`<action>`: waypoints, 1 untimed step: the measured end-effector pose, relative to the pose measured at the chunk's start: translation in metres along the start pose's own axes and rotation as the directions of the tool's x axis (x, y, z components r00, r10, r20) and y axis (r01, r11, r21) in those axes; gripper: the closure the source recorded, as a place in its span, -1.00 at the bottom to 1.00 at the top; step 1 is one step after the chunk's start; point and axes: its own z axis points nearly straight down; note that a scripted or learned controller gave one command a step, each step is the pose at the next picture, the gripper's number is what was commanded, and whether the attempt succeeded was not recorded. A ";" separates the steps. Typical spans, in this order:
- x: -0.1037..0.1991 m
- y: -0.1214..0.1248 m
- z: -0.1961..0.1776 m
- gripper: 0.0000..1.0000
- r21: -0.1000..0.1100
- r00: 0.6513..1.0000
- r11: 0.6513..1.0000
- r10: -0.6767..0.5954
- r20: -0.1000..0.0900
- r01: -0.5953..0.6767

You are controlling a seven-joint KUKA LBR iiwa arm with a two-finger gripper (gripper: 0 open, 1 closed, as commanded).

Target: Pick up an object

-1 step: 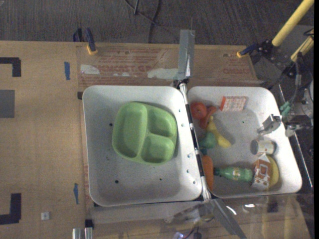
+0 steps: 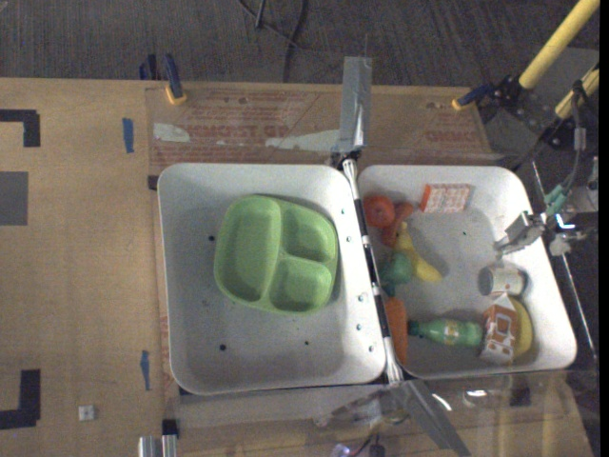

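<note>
I see the left bin [image 2: 190, 350] carrying a green divided plate [image 2: 277, 253], light, stiff plastic, too broad to span; only its rim would give me a grip. The right bin [image 2: 457, 360] holds the smaller things. From here I judge the green bottle [image 2: 447, 331], lying on its side near the front wall, the best bet: light, hard, a bit slick, so I would close across its round body at mid-length. Beside it the carton [image 2: 498, 335] rests against a banana [image 2: 520, 327]; the carton looks light and crushable. A small box [image 2: 446, 197] lies flat at the back. The gripper [image 2: 519, 231] sits over the right side of this bin, nothing visibly between its jaws; I cannot tell how wide they stand.
</note>
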 end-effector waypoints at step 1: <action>-0.064 -0.001 0.129 -1.00 0.001 0.992 0.992 -0.129 -0.001 0.129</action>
